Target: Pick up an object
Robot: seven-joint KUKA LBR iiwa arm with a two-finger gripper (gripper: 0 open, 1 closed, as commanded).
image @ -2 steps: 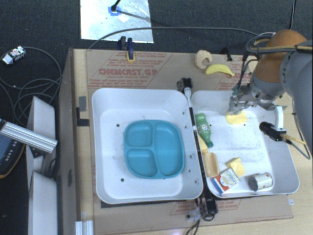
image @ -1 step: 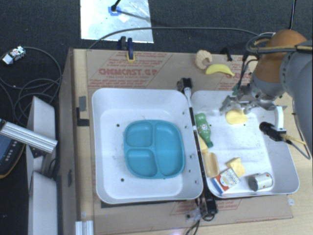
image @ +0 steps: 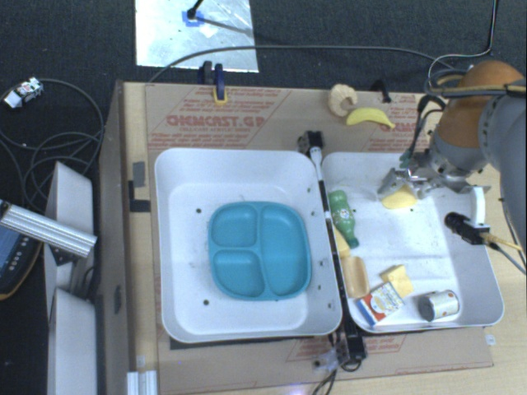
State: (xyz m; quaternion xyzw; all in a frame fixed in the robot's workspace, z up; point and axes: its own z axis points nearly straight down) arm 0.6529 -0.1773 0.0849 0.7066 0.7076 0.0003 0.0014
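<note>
Glossy white plastic bins point(image: 247, 167), matt blue plastic tray point(image: 259, 249), shiny metal can point(image: 439, 305), printed brown cardboard point(image: 247, 109).

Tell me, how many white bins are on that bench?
2. The left bin holds a blue divided plate. The right bin holds a green bottle, a can and other small items, with the gripper over it.

Grey arm point(image: 502, 134) with orange band, black cables, metallic end effector point(image: 406, 183).
</note>
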